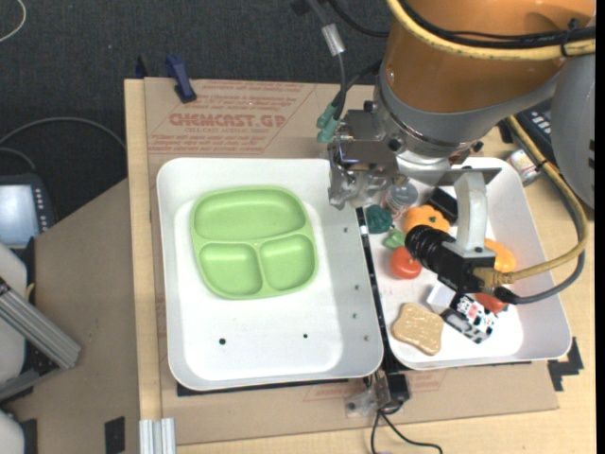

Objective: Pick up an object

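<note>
My gripper [363, 189] hangs low over the far left corner of the right bin [544, 339], close to the divider between the bins. Just below it lies a small teal piece [379, 219]. Beside that sit an orange round toy [427, 219] and a red toy [406, 266]. A tan slice of toy toast [417, 329] lies at the bin's front. A black-and-white spotted block [475, 320] rests to its right. A yellow-orange piece [499, 253] shows behind the wrist hardware. The arm hides the far part of this bin.
The left bin [180, 329] holds a green divided plate [252, 241] toward its back. The big orange and grey arm [482, 55] looms over the right bin's back. Cardboard lies under both bins.
</note>
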Available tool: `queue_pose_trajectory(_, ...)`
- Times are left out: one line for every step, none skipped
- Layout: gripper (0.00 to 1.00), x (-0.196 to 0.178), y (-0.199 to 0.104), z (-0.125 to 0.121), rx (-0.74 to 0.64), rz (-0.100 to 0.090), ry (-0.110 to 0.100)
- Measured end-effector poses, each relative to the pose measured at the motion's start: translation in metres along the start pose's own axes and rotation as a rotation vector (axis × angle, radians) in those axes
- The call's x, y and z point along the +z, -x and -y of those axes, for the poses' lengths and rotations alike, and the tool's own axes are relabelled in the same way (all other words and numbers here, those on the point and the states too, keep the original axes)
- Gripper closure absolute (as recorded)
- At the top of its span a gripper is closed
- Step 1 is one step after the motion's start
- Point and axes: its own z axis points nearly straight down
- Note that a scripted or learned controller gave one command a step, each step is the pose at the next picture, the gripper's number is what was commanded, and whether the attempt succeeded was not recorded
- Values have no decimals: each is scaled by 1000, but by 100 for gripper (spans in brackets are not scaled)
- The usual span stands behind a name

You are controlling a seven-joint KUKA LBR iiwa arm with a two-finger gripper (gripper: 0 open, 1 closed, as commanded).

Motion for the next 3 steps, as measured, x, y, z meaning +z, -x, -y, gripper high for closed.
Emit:
queue_pose_trajectory(100,113,-41,3,0,4,-18)
queue_pose_trajectory(100,-61,-9,-1,5,-7,14)
queue_pose_trajectory(100,119,-10,-41,6,7,-22)
